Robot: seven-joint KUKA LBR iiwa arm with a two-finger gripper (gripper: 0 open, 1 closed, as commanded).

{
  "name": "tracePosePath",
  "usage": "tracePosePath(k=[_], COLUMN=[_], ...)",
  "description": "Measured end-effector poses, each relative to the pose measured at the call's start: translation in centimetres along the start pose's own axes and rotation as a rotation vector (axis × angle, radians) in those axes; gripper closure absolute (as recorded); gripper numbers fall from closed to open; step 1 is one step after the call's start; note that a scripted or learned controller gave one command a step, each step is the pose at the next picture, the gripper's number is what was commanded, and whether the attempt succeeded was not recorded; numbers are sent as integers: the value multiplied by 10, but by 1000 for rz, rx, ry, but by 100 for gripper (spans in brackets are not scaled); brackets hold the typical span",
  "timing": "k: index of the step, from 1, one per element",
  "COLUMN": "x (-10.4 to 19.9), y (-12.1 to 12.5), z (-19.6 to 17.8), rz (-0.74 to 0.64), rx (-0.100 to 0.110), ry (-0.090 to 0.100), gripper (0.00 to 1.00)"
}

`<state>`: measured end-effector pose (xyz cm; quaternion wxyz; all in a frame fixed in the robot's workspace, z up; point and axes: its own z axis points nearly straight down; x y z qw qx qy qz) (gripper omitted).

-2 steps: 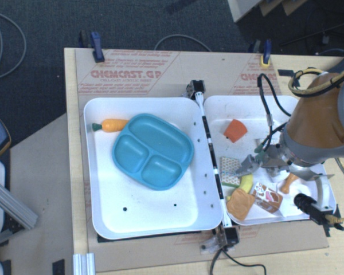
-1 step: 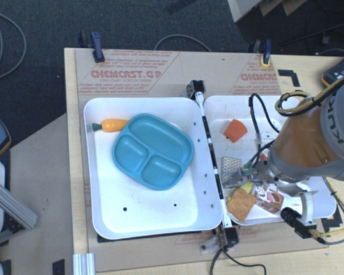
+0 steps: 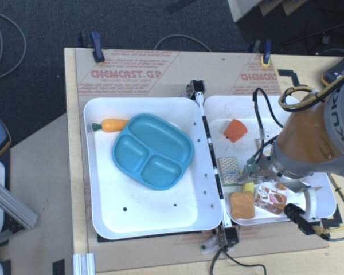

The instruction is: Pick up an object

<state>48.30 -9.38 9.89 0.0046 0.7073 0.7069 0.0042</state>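
In the right bin (image 3: 218, 109) an orange-red block (image 3: 235, 130) lies near the back. A speckled grey pad (image 3: 229, 169) sits by the left wall. At the front are a tan bread-like piece (image 3: 242, 205), a small yellow item (image 3: 249, 187) and a printed red-and-white packet (image 3: 270, 199). My gripper (image 3: 254, 168) reaches down from the right, just right of the grey pad and just above the yellow item. The bulky grey-and-orange wrist (image 3: 307, 142) hides much of the bin's right half.
The left bin (image 3: 103, 211) holds a blue divided plate (image 3: 153, 150) and a toy carrot (image 3: 111, 125) at its back left. Black cables (image 3: 262, 105) loop over the right bin's back. Blue clamps (image 3: 96, 44) grip the bench's far edge.
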Motion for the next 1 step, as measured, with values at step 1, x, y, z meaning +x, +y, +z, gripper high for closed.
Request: tracePosePath(k=[1], x=[73], y=[91], z=[-91], rz=[-12], rx=[-4], ry=[2], gripper=[100])
